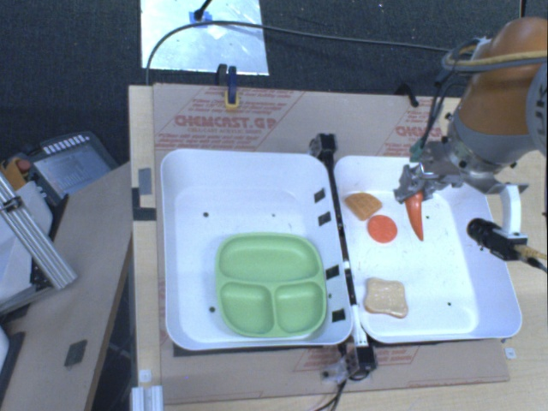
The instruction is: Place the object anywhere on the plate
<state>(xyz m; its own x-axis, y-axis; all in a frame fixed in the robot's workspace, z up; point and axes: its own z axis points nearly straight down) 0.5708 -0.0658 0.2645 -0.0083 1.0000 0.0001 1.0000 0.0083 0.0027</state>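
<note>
Gripper (414,190) over the right bin (479,315) pinches, as far as this slanted view shows, the carrot's (416,217) top. Lifting seems underway; next it must carry leftward to the green plate (271,282) in the left bin (197,229).

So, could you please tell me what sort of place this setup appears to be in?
Probably a robotics lab test bench, not a kitchen: two white bins sit on a cardboard-covered bench, toy food such as a carrot and a green plate lie in them, and a cabled arm's claw reaches in.
</note>
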